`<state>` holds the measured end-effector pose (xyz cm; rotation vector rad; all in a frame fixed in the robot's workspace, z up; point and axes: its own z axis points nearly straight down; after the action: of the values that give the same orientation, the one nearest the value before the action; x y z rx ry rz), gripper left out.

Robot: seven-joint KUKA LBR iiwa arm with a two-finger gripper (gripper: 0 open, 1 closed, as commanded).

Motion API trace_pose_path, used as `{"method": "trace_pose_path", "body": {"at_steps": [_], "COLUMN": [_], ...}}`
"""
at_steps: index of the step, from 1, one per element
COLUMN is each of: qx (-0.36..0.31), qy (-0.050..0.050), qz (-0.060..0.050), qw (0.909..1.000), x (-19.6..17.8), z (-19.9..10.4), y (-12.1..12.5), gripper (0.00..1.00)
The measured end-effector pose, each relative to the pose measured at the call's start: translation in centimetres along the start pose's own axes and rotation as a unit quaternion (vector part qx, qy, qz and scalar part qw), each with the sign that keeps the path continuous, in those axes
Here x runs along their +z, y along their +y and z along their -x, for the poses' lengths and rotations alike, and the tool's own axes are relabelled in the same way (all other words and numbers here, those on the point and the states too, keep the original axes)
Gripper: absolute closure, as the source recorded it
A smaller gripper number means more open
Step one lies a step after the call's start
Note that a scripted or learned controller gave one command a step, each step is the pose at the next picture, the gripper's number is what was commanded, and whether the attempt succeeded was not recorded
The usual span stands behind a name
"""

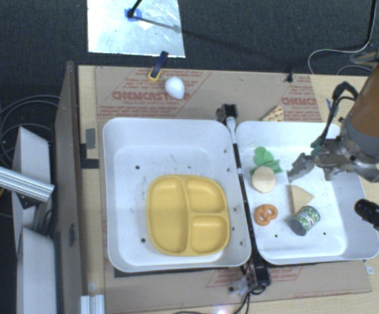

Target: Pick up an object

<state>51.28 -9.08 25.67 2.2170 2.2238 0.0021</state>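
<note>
Behind both bins, cardboard (143, 93) printed "CHEMCRAZY"-like red lettering, gripper (302, 167) over right bin (353, 241), fingers' state unclear.

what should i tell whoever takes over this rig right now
End effector: over the right bin, above the upper part of the item cluster; nothing visibly between its fingers, open or shut unclear.
Right bin items: green piece, pale round piece, wedge, pretzel, small can lying on its side.
Left bin: yellow divided tray.
White egg sits on the cardboard behind the bins.
Done: no object lifted.
Left: grasp one, likely the wedge or the round piece nearest.
</note>
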Motion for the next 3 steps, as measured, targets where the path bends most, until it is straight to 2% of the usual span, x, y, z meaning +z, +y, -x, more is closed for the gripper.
{"method": "trace_pose_path", "body": {"at_steps": [1, 2, 3], "qx": [0.003, 0.001, -0.001], "qy": [0.000, 0.000, -0.001], "qz": [-0.003, -0.002, 0.003], "qw": [1.0000, 1.0000, 1.0000], "x": [8.3, 15.8, 17.2], "z": [3.9, 3.4, 5.6], "y": [-2.8, -2.6, 4.3], "gripper": [0.00, 0.00, 0.00]}}
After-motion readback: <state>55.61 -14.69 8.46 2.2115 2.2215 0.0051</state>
